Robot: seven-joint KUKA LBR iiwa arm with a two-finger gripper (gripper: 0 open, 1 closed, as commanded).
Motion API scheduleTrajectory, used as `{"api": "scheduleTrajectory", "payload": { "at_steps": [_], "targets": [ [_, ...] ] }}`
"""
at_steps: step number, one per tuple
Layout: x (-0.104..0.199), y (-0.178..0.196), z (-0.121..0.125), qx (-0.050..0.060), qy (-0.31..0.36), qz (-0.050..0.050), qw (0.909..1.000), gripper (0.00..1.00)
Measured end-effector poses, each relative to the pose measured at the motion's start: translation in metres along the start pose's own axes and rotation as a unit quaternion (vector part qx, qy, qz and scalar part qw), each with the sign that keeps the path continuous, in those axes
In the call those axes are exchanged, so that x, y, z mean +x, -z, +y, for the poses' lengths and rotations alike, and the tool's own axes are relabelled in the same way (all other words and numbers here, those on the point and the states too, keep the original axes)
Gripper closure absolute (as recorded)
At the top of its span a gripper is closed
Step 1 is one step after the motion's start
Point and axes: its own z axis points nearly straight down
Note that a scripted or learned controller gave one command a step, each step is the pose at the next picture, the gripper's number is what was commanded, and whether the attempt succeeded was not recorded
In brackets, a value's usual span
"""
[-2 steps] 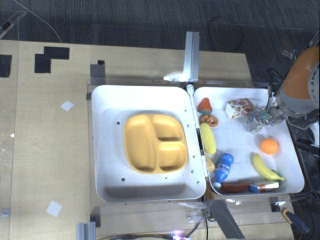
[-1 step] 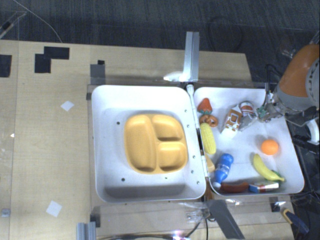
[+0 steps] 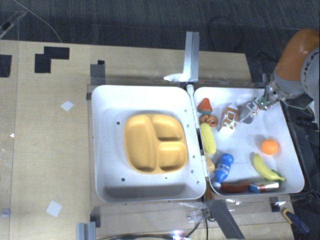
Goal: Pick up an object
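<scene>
Here you have two white bins side by side on the worktop (image 3: 45, 149). The left bin (image 3: 107, 184) carries one yellow divided tray (image 3: 154, 143), with bare floor all around it. The right bin (image 3: 295, 176) carries eight loose things: one carrot (image 3: 204, 105), one pretzel (image 3: 209, 119), one corn cob (image 3: 208, 138), one small carton (image 3: 229, 119), one orange ball (image 3: 270, 147), one banana (image 3: 266, 168), one blue bottle (image 3: 223, 166) and one red marker (image 3: 249, 187). Most crowd the bin's left wall and near edge; the middle and far right corner offer open floor. Your gripper (image 3: 248, 112) sits low just right of the carton, near the far wall; you cannot tell how its fingers stand, and nothing shows between them.
</scene>
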Motion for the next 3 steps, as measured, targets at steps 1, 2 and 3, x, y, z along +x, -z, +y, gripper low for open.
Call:
{"api": "scheduleTrajectory", "payload": {
  "at_steps": [1,2,3],
  "targets": [
    [-0.001,0.014,0.003,-0.003,0.003,-0.005,1.0,1.0],
    [0.048,0.11,-0.046,-0.012,-0.02,-0.011,0.9997,1.0],
    [0.069,0.007,-0.097,-0.01,-0.111,-0.007,0.9938,1.0]
  ]
}}
